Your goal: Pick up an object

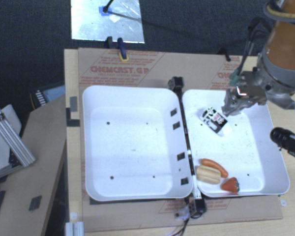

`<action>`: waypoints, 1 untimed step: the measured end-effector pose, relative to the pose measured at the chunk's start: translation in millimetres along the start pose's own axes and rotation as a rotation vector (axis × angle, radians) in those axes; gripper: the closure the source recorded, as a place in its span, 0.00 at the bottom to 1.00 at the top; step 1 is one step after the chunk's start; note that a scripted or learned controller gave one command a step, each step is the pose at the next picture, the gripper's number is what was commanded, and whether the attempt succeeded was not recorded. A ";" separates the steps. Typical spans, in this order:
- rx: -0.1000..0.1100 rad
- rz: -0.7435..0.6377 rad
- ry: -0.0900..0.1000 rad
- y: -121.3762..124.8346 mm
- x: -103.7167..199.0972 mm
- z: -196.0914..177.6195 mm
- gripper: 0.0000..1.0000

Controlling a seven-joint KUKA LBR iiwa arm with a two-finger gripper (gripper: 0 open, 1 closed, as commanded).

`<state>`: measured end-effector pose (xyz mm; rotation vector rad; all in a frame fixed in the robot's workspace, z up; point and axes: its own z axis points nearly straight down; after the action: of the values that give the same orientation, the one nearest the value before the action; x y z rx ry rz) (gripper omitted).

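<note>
My gripper (231,108) hangs over the back of the right bin (265,151), just right of and above a small black-and-white patterned object (213,120) lying on the bin floor. Nothing shows between the fingers. At the bin's front left lie a hot dog in a bun (211,171) and a small red pepper-like piece (230,185) beside it.
The left bin (132,141) sits beside the right one, with black clips along the divider (183,132). A black cylinder (286,141) juts in at the right rim. A shiny metal sheet (107,14) lies behind the bench, and a blue-yellow clamp (122,49) grips the board's back edge.
</note>
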<state>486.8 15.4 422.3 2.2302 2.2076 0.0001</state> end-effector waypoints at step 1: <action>-0.003 -0.019 0.005 -0.5 59.9 -37.8 1.00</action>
<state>486.8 75.4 460.0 2.2100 2.2291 0.0093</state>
